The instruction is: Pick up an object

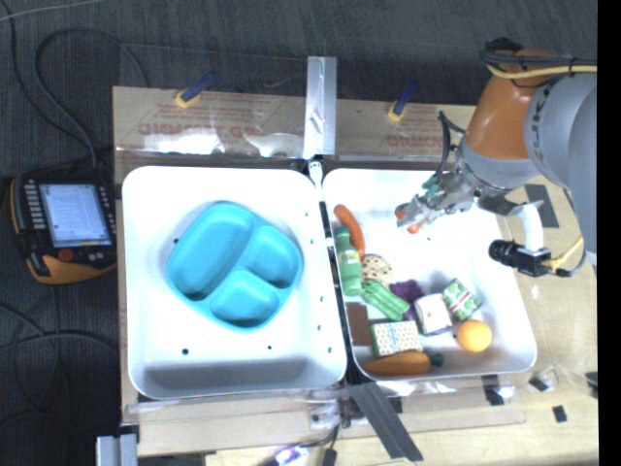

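Hovering over bare right bin floor, hand aperture unreadable to me. Toys cluster lower: orange, carrot. Risk: closing here grabs nothing; crowded pile may deflect my fingers.

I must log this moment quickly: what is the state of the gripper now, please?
Gripper: above the right bin, near its far end; open or closed cannot be told, and nothing is seen held.

Bench bears two white bins: right bin under gripper, left bin beyond.
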### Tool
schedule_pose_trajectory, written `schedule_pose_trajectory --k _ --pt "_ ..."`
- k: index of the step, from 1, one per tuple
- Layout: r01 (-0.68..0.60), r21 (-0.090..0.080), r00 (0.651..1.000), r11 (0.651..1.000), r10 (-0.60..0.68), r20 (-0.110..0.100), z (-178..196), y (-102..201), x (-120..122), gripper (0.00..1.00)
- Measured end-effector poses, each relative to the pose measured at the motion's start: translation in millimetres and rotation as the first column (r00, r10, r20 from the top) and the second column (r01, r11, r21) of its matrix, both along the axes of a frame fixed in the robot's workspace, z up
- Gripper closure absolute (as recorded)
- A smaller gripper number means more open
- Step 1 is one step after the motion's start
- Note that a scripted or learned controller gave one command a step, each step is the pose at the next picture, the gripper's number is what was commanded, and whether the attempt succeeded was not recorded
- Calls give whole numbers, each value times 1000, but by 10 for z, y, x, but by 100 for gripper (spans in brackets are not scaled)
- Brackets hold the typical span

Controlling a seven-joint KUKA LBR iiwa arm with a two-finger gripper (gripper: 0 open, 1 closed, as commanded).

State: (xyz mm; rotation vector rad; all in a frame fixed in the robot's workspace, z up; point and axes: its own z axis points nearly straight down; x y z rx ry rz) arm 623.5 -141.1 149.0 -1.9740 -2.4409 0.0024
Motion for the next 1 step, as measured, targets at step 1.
schedule_pose_trajectory --k 1 --pt "87 -2 996 996 -87 2 707 685 266 100"
